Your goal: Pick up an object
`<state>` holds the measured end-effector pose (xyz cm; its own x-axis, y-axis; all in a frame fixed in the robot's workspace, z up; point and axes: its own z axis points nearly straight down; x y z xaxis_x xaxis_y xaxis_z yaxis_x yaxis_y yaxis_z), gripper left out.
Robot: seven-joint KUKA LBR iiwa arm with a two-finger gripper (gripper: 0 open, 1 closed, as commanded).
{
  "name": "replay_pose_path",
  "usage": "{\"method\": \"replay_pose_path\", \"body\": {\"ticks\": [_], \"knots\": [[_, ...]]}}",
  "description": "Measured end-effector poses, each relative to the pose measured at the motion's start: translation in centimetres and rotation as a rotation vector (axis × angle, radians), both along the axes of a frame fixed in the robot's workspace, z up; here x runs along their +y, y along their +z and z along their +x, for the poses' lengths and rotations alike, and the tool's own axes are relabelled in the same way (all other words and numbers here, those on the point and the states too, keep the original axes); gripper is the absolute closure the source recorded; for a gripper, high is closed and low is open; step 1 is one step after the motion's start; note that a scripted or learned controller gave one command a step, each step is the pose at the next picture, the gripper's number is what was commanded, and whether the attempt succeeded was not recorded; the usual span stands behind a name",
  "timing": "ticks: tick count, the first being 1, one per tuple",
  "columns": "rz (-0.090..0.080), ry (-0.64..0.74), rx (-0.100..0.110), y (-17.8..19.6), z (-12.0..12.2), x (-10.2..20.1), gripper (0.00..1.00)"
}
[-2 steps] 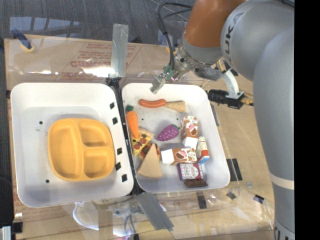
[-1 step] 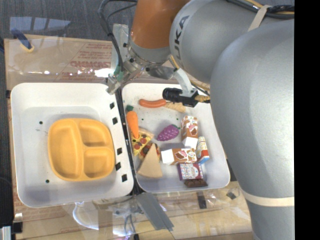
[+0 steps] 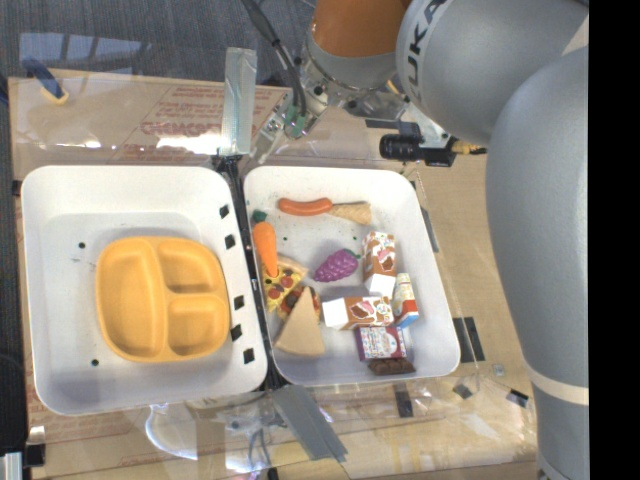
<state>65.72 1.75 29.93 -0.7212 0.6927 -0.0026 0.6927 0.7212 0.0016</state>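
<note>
The grey arm [image 3: 520, 168] fills the right side and top of the frame, its orange band [image 3: 365, 8] at the top centre. The hand [image 3: 290, 123] hangs just above the top edge between the two bins, over the desk [image 3: 110, 118]; whether it is open or closed I cannot tell.

The left bin [image 3: 50, 268] holds a yellow divided tray [image 3: 160, 296]. The right bin [image 3: 425, 268], at centre frame, holds toy food: a sausage [image 3: 304, 206] near its top, a carrot [image 3: 265, 248] along its left wall, purple grapes [image 3: 337, 264] in the middle, a pizza slice [image 3: 281, 284], a wedge of bread [image 3: 300, 333], and small cartons [image 3: 380, 318] towards the lower right.
</note>
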Motion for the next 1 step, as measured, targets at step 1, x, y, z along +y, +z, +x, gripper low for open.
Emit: {"method": "replay_pose_path", "body": {"ticks": [1], "knots": [[-0.002,0.003,0.012,-11.14,-4.75,-7.99,1.00]]}}
